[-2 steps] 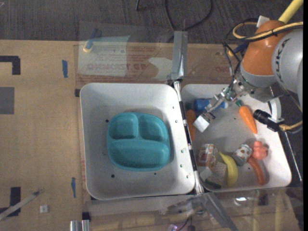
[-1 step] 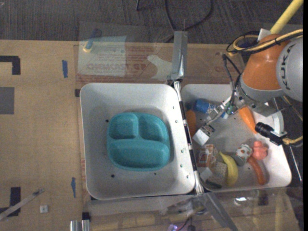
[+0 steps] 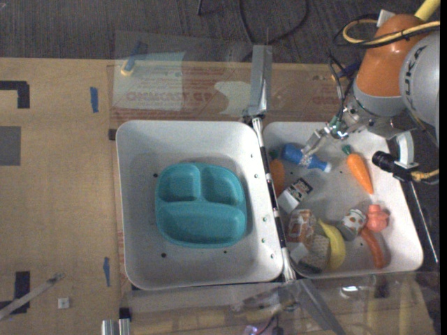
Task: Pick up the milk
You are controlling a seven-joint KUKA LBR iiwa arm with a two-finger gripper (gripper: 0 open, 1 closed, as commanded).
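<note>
The milk (image 3: 294, 194) is a small white and grey carton with a dark label. It lies on its side near the left wall of the right bin (image 3: 412, 257), just below an orange item (image 3: 277, 175). My gripper (image 3: 313, 145) hangs in the upper part of that bin, slanting down and to the left. Its tip is over a blue bottle (image 3: 309, 160) with a white band. The carton lies below and to the left of the gripper tip, apart from it.
A carrot (image 3: 360, 172) lies right of the bottle. A banana (image 3: 334, 243), a small can (image 3: 353, 222), a pink item (image 3: 378, 218) and wrapped pastries (image 3: 301, 226) crowd the bin's front. The left bin (image 3: 133, 152) holds a teal divided plate (image 3: 201, 204).
</note>
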